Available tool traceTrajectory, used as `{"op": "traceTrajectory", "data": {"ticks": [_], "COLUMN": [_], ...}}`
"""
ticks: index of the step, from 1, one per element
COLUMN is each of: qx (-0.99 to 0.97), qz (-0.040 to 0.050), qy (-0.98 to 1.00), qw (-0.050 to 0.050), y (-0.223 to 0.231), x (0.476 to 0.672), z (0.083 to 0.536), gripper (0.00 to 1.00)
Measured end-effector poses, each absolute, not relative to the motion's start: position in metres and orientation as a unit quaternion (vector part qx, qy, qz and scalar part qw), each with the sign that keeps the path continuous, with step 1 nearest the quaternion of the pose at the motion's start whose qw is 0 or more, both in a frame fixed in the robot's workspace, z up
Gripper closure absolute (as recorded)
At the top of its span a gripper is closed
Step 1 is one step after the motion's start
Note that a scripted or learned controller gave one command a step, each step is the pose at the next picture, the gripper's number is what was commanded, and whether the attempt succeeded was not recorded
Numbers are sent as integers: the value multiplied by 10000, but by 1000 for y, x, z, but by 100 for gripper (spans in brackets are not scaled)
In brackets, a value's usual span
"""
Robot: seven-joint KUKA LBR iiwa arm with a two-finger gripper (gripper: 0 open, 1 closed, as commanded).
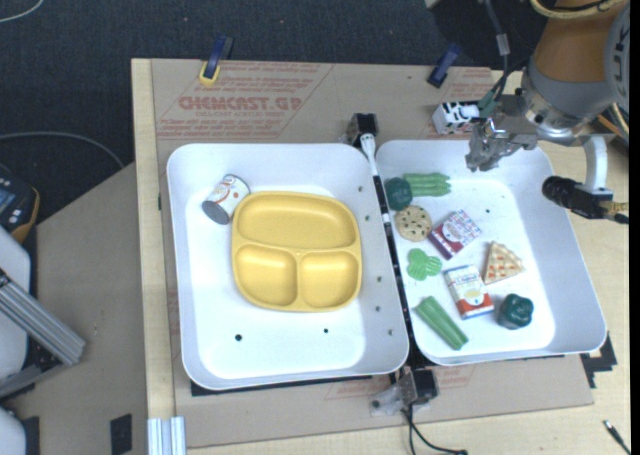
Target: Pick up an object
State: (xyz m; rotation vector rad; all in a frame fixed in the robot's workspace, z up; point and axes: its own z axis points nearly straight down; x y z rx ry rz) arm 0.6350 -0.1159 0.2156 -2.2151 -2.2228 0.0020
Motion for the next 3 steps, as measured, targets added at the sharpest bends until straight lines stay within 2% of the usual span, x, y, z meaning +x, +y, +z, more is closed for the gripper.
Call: {"op": "traceTrajectory", "data": {"ticks": [1, 2, 3], "qx": [-7049, -7065, -7073], "qz": [-7, 11, 5], "qy": [-7093, -7078, -7069], "qw": [14, 18, 6], "y": [-65, -50, -58], "x": [623, 624, 625], "z": [234, 218, 217], "gripper": [100, 100, 100]}}
